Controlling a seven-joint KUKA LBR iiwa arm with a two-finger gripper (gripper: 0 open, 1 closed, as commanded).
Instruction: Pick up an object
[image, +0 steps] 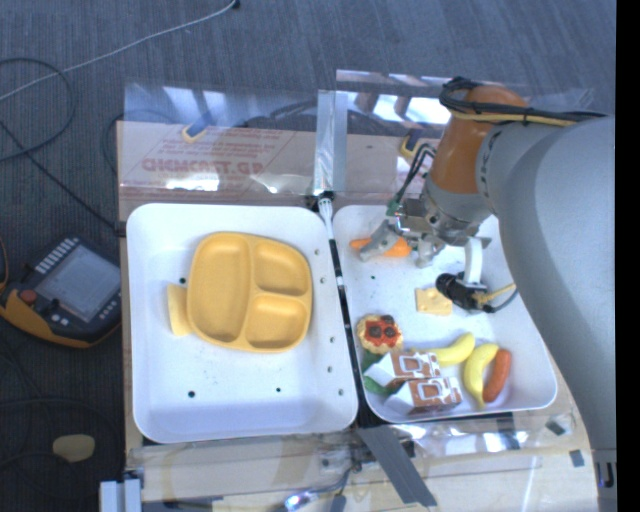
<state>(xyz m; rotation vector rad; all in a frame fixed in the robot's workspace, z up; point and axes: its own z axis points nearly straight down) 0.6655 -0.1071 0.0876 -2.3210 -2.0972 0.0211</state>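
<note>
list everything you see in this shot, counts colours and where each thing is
bins: 2, white, side by side on the bench
divided tray: 1, yellow, middle of the left bin
orange piece: 1, orange, top of the right bin, at the gripper
cheese slice: 1, pale yellow, middle of the right bin
pizza toy: 1, red and yellow, left side of the right bin
bananas: 2, yellow, lower right bin
sausage: 1, orange-red, right of the bananas
waffle pieces: 2, brown and white, bottom of the right bin
pendant: 1, black and orange, floor at left
arm: 1, grey with orange band, from the right
gripper: 1, over the top of the right bin
</note>
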